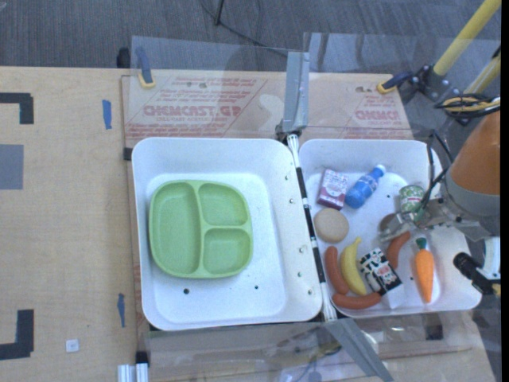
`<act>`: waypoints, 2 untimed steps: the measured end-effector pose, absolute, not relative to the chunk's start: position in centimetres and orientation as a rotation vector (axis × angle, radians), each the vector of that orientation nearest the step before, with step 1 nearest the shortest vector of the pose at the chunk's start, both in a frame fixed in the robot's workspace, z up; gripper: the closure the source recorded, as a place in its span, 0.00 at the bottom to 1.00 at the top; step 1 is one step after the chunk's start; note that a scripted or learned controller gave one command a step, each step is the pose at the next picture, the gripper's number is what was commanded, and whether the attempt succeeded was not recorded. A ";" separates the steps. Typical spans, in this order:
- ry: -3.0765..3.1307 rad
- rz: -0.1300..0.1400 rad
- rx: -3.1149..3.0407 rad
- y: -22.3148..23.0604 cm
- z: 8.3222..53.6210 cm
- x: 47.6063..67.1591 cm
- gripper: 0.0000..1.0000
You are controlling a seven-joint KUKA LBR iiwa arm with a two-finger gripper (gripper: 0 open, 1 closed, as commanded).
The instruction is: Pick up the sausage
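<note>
Three red-brown sausages lie in the right bin (362, 151). One sausage (332, 267) lies lengthwise left of the banana, a second sausage (356, 300) rests along the front wall, and a third sausage (397, 251) sits tilted just beside the carrot. My gripper (404, 228) hangs low over the right part of this bin, directly above the upper end of that third sausage. The grey wrist and orange band (483, 161) come in from the right. Nothing is visibly lifted.
The right bin also holds a pink box (332, 188), blue bottle (364, 186), green-labelled can (411, 200), beige ball (331, 226), banana (352, 265), black-and-white carton (380, 270) and carrot (424, 273). A green divided plate (201, 229) lies in the left bin (159, 153).
</note>
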State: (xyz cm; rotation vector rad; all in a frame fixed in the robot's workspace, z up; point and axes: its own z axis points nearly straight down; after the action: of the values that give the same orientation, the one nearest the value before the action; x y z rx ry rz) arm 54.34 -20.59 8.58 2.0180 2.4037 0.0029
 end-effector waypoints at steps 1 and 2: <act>2.392 0.007 2.023 -20.9 9.7 54.4 1.00; 2.392 0.007 2.023 -20.9 9.7 54.4 0.00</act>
State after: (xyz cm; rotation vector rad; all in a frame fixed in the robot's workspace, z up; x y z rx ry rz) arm 54.37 -20.92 9.72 2.0227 2.3920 0.0068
